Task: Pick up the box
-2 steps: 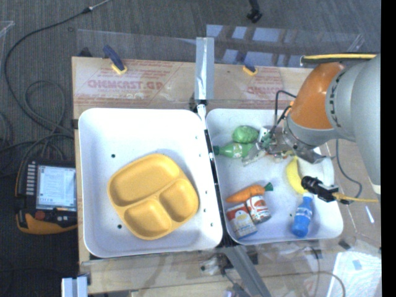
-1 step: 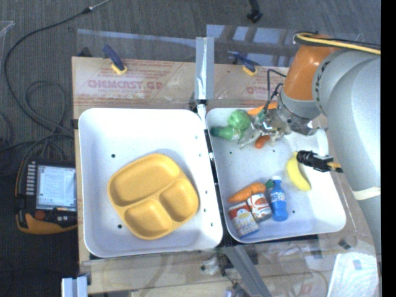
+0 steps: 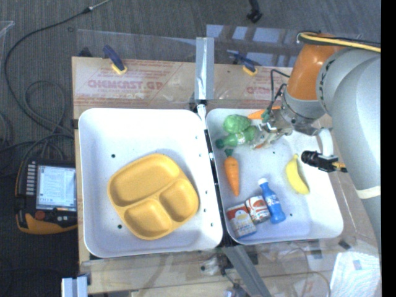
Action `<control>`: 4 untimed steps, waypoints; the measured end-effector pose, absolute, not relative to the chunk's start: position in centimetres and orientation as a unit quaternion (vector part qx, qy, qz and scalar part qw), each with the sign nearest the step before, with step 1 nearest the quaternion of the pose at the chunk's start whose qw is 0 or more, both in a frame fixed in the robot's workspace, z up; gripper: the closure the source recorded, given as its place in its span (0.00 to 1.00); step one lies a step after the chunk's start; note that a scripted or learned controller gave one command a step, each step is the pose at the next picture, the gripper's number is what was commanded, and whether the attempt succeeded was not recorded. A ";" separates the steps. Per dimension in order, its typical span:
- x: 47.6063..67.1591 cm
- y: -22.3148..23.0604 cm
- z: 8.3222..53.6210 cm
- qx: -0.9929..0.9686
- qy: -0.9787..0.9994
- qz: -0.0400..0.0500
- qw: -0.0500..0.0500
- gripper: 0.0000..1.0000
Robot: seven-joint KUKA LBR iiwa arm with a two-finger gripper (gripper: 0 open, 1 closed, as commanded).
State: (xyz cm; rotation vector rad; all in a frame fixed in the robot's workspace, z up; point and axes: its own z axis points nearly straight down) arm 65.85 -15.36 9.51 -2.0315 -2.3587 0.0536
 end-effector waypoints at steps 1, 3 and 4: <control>64.4 -6.3 18.3 -0.703 -0.711 0.001 0.000 1.00; 66.8 -10.3 21.7 -0.643 -0.766 0.002 -0.002 1.00; 66.8 -10.3 21.7 -0.643 -0.766 0.002 -0.002 0.00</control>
